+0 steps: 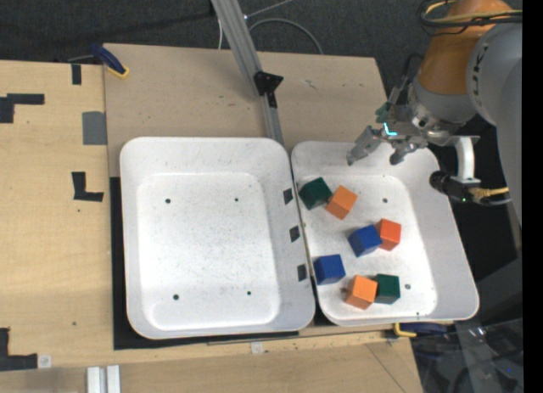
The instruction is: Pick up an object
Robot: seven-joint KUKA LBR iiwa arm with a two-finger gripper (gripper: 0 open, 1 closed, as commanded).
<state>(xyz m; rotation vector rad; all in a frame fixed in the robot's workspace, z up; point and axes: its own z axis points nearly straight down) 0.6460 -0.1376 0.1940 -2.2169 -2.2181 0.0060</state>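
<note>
Seven small cubes (365, 239), green, orange and blue, lie scattered in the right bin (441, 238).

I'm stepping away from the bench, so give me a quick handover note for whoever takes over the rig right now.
Gripper: open, holding nothing, above the far edge of the right bin.
Blocks, all in the right bin: green block touching orange block; blue block beside orange-red block; blue block near the divider; orange block against dark green block at the near end.
Done: nothing picked yet.
Left: descend on one block, grasp, lift.
</note>
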